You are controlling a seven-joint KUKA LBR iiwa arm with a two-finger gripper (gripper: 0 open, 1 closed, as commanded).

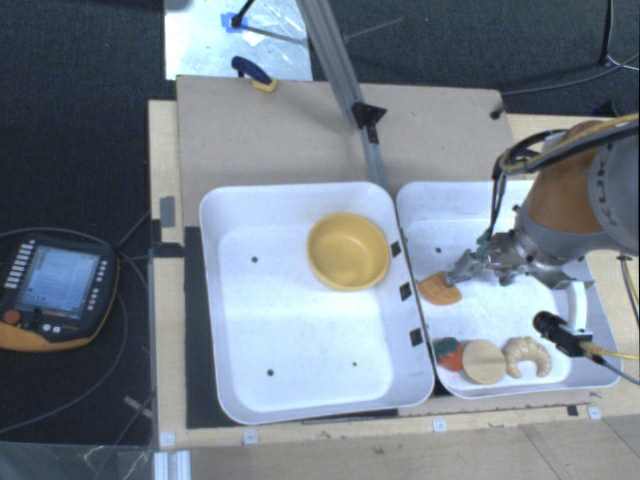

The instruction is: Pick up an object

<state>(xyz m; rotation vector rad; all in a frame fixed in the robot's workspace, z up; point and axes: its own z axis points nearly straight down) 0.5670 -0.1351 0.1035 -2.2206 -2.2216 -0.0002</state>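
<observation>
Nearest, along the front wall of the right bin, lie a red-and-green piece, a tan disc touching it, and a croissant-shaped piece just beside the disc. Farther in, by that bin's left wall, an orange piece lies with the gripper low over its right edge; how far the gripper is open I cannot tell, and nothing shows clamped in it. In the left bin, a yellow bowl sits upright near the back right corner.
</observation>
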